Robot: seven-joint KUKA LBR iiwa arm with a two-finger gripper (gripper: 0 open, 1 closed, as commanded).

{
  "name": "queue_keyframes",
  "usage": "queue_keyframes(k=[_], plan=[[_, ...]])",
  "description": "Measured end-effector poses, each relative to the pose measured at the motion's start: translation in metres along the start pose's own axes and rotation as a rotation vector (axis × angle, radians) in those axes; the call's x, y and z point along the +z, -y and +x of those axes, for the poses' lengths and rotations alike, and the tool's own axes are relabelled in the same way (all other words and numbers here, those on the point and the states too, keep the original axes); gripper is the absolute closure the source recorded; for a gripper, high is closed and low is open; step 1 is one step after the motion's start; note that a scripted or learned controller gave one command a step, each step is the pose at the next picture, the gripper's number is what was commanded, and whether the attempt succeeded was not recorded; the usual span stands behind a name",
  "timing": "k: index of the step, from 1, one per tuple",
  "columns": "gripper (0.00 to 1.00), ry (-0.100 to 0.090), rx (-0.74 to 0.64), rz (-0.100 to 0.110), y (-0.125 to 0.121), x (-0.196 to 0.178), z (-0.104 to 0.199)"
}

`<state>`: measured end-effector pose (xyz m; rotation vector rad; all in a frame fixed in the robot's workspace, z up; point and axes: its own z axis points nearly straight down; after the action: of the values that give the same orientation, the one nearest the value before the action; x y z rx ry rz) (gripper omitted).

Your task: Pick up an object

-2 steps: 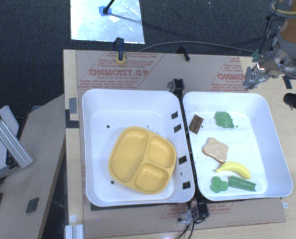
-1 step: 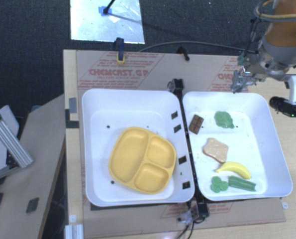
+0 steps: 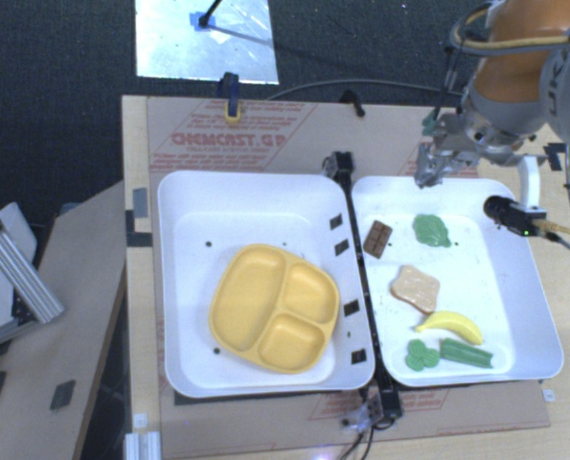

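The gripper [image 3: 428,175] hangs over the back edge of the right bin [image 3: 538,314], and I cannot tell how its jaws stand from here. It carries nothing; the nearest food, a green leaf [image 3: 431,230], lies just in front, maybe its target

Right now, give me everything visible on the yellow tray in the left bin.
The yellow tray is a rounded, plastic-looking plate split by raised ridges into three compartments: one large at left, two smaller at right. It lies flat, open side up and turned at a slight angle, on the floor of the left bin, toward its front right. Nothing sits in any compartment. Only the bin floor touches it.
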<state>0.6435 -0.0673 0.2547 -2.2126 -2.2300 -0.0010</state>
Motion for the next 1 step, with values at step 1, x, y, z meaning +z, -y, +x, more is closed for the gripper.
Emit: queue_keyframes(k=[1], plan=[[1.0, -0.001, -0.001, 0.0, 0.0071, 0.002, 0.044]])
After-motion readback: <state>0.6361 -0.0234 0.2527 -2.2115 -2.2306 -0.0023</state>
